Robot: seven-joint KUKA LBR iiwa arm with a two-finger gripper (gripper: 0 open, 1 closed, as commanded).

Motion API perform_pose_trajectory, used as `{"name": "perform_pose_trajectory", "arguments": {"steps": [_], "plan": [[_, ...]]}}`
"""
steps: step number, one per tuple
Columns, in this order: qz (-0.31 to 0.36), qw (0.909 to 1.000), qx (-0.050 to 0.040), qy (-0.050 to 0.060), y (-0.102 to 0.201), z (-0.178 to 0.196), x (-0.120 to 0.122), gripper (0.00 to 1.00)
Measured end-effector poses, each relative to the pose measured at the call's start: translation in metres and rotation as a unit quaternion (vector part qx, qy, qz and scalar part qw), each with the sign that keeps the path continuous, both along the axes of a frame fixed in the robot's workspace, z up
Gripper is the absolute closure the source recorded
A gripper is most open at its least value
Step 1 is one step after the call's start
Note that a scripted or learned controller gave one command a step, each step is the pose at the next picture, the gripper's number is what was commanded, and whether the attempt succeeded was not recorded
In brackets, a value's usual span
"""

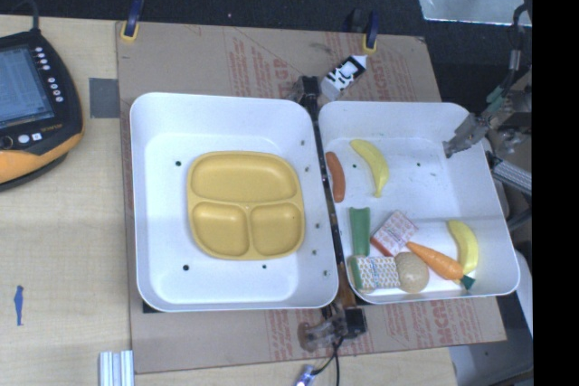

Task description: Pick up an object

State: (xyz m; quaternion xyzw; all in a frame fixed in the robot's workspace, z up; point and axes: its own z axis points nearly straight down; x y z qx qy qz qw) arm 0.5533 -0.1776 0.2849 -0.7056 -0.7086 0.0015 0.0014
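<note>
Hovering gripper (pixel 460 140): at the right bin's (pixel 425 115) far right rim; fingers' state cannot be told.
Nearest banana (pixel 371 164): lying well left of the gripper, untouched.
Other food: carrot (pixel 434 259), second banana (pixel 464 245), near corner.
Left bin (pixel 154 194): yellow tray (pixel 245 202).

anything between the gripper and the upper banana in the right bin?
No. In the camera view, bare white bin floor runs between the gripper at the right bin's upper right and the upper banana.

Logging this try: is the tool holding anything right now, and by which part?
Nothing is held. The tool sits at the right bin's far right edge, apart from the bananas and other toys.
</note>
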Motion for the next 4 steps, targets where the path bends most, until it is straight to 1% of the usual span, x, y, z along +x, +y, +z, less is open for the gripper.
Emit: {"name": "perform_pose_trajectory", "arguments": {"steps": [1,2,3,4], "plan": [[0.001,1.0,-0.0001,0.001,0.061,-0.084,0.006,0.0],[0.001,1.0,-0.0008,0.001,0.076,-0.194,0.067,0.0],[0.002,1.0,-0.0014,0.001,0.075,-0.183,0.067,1.0],[0.002,1.0,-0.0004,0.0,0.147,-0.093,0.022,1.0]]}}
